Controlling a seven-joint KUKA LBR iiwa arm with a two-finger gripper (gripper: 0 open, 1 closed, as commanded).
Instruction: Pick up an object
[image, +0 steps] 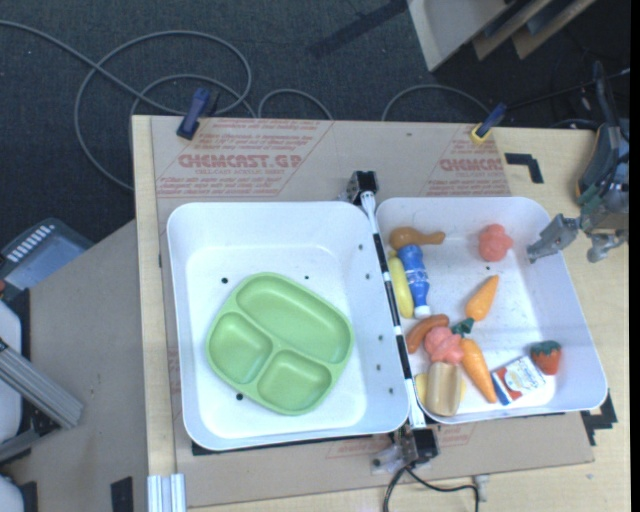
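The right bin (570, 290) holds several toy foods: a pink ball (494, 242), a brown drumstick (415, 238), a blue bottle (416, 278) beside a yellow piece (400, 288), two carrots (482, 297) (476, 368), a sausage (428, 330), a pink fruit (443, 345), a bread roll (443, 388), a white and red carton (520, 378) and a strawberry (545, 355). My gripper (577, 243) hangs at the bin's upper right rim, to the right of the pink ball. It is open, with nothing between its fingers.
The left bin (200, 240) holds a green divided plate (280, 343). A black hinge strip (385, 290) runs between the two bins. Clamps (195, 110) (488, 122) grip the cardboard board's far edge, and cables lie on the floor beyond.
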